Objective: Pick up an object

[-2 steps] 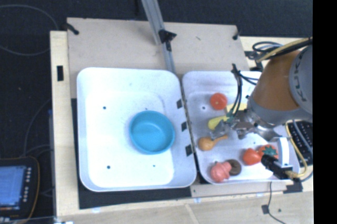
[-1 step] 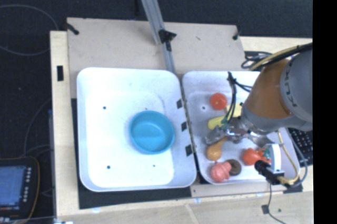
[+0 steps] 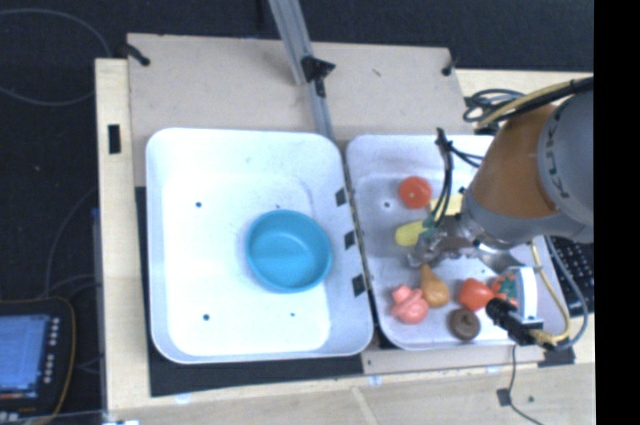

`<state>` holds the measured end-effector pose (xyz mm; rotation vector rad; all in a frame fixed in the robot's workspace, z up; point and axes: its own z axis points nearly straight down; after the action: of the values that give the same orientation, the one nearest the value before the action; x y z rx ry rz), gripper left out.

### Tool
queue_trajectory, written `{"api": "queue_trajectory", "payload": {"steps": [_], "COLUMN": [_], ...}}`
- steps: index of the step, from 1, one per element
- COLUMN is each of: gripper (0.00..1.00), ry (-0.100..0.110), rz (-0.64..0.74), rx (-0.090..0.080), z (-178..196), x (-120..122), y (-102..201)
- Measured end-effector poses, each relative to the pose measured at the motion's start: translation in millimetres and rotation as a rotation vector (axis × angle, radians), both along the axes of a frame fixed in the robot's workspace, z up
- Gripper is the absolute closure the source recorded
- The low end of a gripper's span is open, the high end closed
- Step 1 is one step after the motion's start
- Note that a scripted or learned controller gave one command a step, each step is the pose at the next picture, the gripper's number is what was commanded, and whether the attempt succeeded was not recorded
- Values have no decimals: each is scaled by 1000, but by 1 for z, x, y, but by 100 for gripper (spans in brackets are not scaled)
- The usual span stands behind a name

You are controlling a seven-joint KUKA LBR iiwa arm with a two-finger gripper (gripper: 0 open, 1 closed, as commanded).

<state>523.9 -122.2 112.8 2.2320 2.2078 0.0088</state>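
Several small toys crowd the right white bin (image 3: pixel 372 163), where the gripper (image 3: pixel 428 251) sits low beside a yellow lemon-shaped piece (image 3: pixel 408 234), grip state unclear, nothing visibly lifted yet.

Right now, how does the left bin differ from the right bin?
The left bin holds a single blue bowl; the right bin holds several small items, among them a red ball and a pink toy. The arm hangs over the right bin, not the left. Both are shallow and white.
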Motion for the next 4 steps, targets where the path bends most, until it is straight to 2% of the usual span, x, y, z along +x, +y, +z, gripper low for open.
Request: {"api": "queue_trajectory", "payload": {"steps": [1, 3, 4], "gripper": [100, 100, 100], "ry": [1, -4, 9], "rz": [9, 18, 18], "rx": [-1, -1, -2], "z": [44, 162, 145], "x": [0, 9, 17], "y": [1, 8, 56]}}
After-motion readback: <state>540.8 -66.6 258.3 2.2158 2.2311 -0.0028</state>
